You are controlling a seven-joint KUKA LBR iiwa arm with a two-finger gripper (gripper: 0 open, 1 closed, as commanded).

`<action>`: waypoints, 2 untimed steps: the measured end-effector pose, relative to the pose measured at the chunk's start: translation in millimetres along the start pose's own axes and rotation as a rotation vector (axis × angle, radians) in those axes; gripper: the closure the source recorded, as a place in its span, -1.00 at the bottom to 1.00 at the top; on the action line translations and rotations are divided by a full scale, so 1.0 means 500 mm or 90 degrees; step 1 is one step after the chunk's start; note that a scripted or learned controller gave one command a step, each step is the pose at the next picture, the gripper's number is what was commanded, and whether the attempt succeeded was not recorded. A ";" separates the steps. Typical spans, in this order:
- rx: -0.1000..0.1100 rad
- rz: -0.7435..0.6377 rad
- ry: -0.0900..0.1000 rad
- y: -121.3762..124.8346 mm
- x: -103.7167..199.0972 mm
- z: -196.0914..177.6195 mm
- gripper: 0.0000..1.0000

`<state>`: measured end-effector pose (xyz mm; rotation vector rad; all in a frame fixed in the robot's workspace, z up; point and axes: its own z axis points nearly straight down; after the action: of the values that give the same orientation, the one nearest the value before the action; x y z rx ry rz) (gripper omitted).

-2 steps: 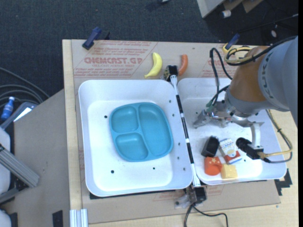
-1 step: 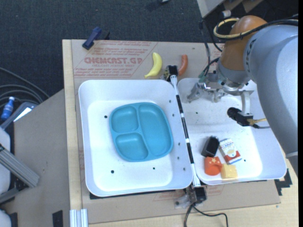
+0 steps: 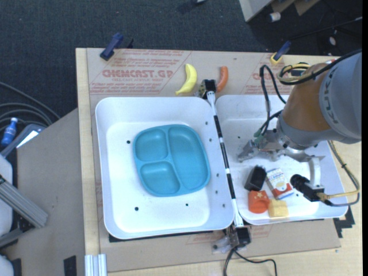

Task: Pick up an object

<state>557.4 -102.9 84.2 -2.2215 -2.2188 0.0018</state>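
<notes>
The arm (image 3: 322,105) comes in from the right of the frame and bends down over the right bin (image 3: 241,111). Its gripper (image 3: 256,148) sits low near that bin's middle; whether the fingers are apart or closed cannot be told from here. Just below it, toward the bin's lower edge, lie a black block (image 3: 255,179), a small white and red carton (image 3: 278,181), an orange piece (image 3: 258,202) and a pale yellow piece (image 3: 279,210). The left bin (image 3: 115,200) holds a blue divided plate (image 3: 171,159). Above the bins, on the board, lie a banana (image 3: 188,80) and a carrot (image 3: 222,78).
</notes>
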 end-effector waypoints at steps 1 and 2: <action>-0.002 -0.002 -0.001 0.219 0.015 -0.002 -1.00; 0.000 -0.001 0.000 0.084 0.020 0.000 -1.00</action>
<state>599.2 -92.9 84.4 -2.2202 -2.2197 0.0021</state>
